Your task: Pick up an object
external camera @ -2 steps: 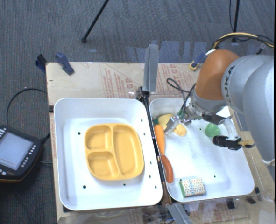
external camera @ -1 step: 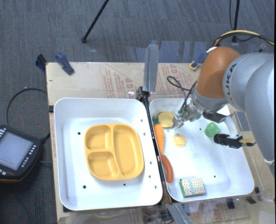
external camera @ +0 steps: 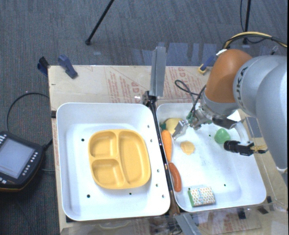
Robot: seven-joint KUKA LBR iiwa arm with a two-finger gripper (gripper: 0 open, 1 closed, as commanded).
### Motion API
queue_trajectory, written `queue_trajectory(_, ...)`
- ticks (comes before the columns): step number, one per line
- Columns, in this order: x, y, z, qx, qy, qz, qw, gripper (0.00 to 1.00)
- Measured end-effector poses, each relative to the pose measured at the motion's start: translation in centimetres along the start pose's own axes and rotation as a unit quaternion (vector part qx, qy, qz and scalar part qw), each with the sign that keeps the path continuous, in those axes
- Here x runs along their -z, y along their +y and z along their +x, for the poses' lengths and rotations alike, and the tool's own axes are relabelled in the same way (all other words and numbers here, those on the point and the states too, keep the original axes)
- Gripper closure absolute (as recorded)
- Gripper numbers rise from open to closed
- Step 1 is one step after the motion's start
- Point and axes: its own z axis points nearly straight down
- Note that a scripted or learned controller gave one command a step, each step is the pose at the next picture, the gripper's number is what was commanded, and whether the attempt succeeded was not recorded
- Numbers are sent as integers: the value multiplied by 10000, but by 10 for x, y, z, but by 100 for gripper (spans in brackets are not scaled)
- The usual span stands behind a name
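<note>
You are seeing the arm [external camera: 261, 92] running off the right edge and covering the right bin's [external camera: 232, 199] far corner. The gripper [external camera: 183, 127] is hiding part of the yellow fruit [external camera: 171, 125], and its fingers are too small to read.
</note>
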Motion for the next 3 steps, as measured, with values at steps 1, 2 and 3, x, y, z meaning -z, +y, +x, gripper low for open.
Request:
queue_trajectory(1,-9,-91,32,62,9,-6,10000,0)
queue_trajectory(2,-7,-6,-15,-468,0,-23,9989,0)
queue_trajectory(3,-8,-43,-7,96,4,-15,10000,0)
